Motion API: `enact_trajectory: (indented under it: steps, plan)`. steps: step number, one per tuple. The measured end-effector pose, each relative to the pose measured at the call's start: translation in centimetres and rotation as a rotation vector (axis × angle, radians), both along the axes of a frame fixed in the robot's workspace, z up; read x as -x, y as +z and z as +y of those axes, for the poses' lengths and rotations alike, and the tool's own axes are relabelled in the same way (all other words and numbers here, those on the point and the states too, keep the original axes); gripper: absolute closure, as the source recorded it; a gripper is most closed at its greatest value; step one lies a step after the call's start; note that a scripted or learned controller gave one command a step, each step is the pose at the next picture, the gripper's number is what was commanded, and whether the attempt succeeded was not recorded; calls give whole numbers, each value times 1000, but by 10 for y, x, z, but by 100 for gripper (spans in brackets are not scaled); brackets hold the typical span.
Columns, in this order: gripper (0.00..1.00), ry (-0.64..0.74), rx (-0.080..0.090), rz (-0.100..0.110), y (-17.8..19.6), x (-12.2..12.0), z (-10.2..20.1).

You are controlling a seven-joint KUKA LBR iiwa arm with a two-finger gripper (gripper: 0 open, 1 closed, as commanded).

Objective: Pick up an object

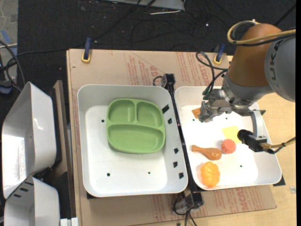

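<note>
**Colleague:** What are you seeing on the bench?

**Me:** I'm looking down on two white bins sitting side by side. The left bin (94,173) is holding a green divided plate (136,126), lying flat toward its upper half. The right bin (268,173) is carrying the small items.

**Colleague:** Which ones?

**Me:** An orange pumpkin-like toy (210,173) is sitting near the front edge. Just above it a toy drumstick (207,151) is lying on its side, and a pink-red round piece (228,146) is resting beside the drumstick's thick end. A flat yellow piece (230,132) is lying just behind that one. An orange bit (196,112) is peeking out near the bin's left wall.

**Colleague:** And the arm?

**Me:** It's reaching in from the right, with the gripper (207,114) hanging over the back left part of the right bin, just beside that orange bit. I'm seeing nothing between its fingers, and I cannot tell whether they're spread or closed from this slant.
</note>
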State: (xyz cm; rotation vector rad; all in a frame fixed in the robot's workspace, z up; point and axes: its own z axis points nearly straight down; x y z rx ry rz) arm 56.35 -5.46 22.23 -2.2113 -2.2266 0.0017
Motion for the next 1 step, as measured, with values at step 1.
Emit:
enact_trajectory:
  steps: [1]
  plan:
    - [100, 0, 0, 0, -8, 17, 48]
